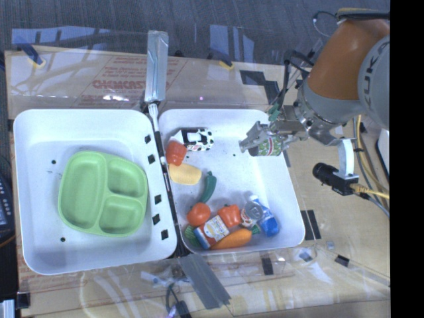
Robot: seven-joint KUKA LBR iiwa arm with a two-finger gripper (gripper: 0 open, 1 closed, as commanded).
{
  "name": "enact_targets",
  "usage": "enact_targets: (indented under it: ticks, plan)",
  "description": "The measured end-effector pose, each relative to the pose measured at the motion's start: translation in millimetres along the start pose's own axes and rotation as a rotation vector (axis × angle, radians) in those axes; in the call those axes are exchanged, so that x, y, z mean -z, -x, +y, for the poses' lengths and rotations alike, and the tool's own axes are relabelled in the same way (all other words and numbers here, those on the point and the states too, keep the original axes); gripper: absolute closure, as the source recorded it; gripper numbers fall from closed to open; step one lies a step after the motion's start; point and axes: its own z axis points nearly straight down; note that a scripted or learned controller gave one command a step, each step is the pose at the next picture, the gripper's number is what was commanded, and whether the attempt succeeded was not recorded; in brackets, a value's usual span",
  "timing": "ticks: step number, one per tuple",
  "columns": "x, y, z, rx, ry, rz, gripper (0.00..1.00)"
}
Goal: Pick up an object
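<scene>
My gripper (266, 140) hangs over the right edge of the right bin (232, 128), raised above it. It is shut on a small packet with a green, white and red label (270, 148), which shows between the fingers. Below in the same bin lie a black-and-white cow toy (197, 138), a red-orange round toy (175, 152), a yellow piece (185, 173), a green pod (209, 187), a tomato (198, 214), a red bottle with a label (220, 225), a carrot (233, 239) and a blue-capped can (260, 216).
The left bin (33, 131) holds a green divided plate (103, 193). A grey divider strip (156, 68) stands between the bins at the back. A black cable fitting (334, 177) hangs off the arm to the right of the bin.
</scene>
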Motion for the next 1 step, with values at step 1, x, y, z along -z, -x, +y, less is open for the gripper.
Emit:
enact_targets:
  ticks: [1]
  plan:
    - [10.3, -12.9, 1.6, 0.049, 0.004, -0.001, 0.0]
